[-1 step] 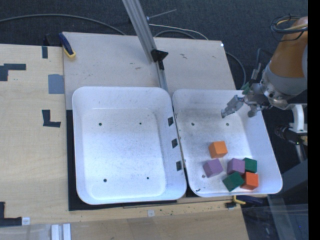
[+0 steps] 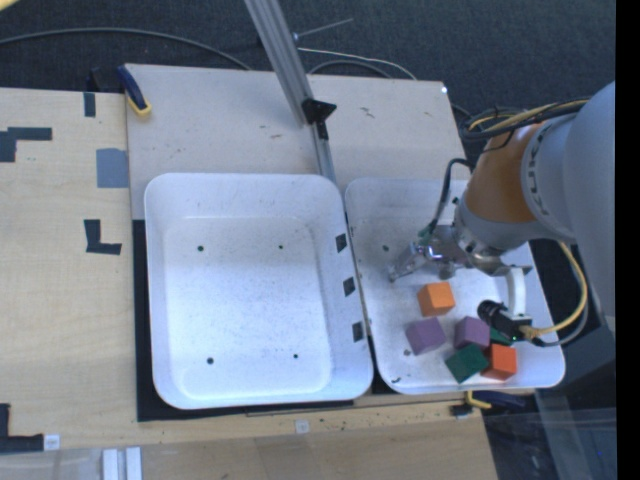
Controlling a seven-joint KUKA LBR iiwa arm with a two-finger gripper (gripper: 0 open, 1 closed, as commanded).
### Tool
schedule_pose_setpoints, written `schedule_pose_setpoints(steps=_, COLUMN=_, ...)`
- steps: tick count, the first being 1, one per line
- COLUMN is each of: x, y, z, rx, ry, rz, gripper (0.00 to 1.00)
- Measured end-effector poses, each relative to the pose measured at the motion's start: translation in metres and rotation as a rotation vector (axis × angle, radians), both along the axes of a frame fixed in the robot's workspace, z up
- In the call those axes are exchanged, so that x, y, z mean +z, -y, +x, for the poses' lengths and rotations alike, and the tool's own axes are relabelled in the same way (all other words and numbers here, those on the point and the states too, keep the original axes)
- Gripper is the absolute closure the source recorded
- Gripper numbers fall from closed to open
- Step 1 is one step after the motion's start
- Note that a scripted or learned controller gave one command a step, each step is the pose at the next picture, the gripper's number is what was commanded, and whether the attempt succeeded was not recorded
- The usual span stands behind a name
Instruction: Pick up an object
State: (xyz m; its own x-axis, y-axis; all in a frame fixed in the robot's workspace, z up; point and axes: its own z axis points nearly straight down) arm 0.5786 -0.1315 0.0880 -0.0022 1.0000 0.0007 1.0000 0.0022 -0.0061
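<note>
Green block (image 2: 465,365) and red-orange block (image 2: 504,361) lie nearest, touching each other at the near edge of the right bin (image 2: 385,218). Just behind them are two purple cubes. The right purple cube (image 2: 472,332) leans against the green block, and the left purple cube (image 2: 425,335) sits a little apart from it. Behind the left one, near but seemingly not touching, stands the orange cube (image 2: 436,298), with its left and far sides free.

Just beyond the orange cube, slightly to its left, the tool (image 2: 408,265) hangs over bare bin floor. It carries nothing that I can see. Whether it is apart or together I cannot tell, because it is small and blurred here.

In my judgement the orange cube is the best choice, as it is closest to the tool and the least crowded. The tool should first come squarely above the cube and be fully apart before it goes down. It should be turned so that it closes on two flat opposite faces, preferably left and right, because the left purple cube waits on the near side. It should go straight down, close firmly and lift straight up. A grasp on the corners would probably push the cube away.

Farther back the right bin is bare, and behind it lies the table (image 2: 250,118).
</note>
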Motion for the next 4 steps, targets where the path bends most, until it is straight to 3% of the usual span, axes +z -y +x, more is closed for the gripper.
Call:
schedule_pose_setpoints(steps=1, x=0.003, y=-0.022, z=-0.054, rx=-0.002, ry=0.000, rz=0.001, gripper=0.00)
schedule_pose_setpoints(steps=2, x=0.004, y=-0.022, z=-0.052, rx=-0.002, ry=0.003, rz=0.000, gripper=0.00)
schedule_pose_setpoints(steps=3, x=0.003, y=-0.037, z=-0.087, rx=-0.003, ry=0.000, rz=0.000, gripper=0.00)
schedule_pose_setpoints(steps=4, x=0.013, y=-0.037, z=-0.086, rx=-0.002, ry=0.000, rz=0.001, gripper=1.00)
